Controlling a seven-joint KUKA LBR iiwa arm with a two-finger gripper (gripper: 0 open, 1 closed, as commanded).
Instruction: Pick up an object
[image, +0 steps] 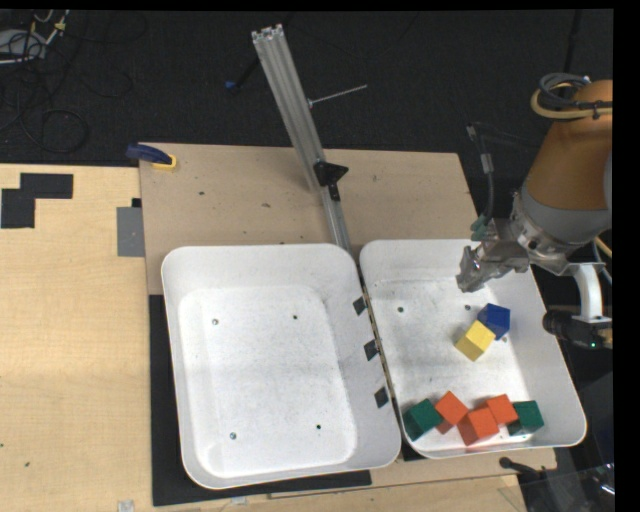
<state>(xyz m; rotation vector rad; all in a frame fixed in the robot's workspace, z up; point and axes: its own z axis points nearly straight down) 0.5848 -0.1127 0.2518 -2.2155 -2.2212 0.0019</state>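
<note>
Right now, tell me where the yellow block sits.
In the camera view the yellow block lies in the right bin, toward its right side, touching the blue block just above it and below the claw.

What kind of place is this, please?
Probably a robotics lab test bench: a robot arm reaches over two white bins, coloured blocks lie in the right bin, and cables lie on the dark floor behind.
</note>
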